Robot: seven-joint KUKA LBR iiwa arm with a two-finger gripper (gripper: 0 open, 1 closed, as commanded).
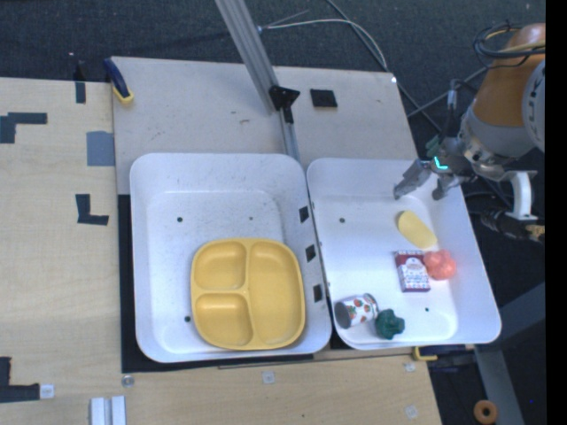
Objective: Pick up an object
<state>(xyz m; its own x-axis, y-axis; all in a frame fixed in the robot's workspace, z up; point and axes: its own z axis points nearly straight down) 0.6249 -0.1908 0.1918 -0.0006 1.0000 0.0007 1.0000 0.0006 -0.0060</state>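
The pincer (425, 181) hangs over the right bin's (354, 237) far edge, fingers apart and holding nothing. The yellow lump (415, 229), nearest, lies just below it toward the camera, long axis slanting down-right.

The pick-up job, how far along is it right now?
Nothing looks picked yet. The claw hangs open over the right white bin, just above the pale yellow oval piece, holding nothing. Left: descend, close on an object, lift. The yellow divided plate sits in the left bin.
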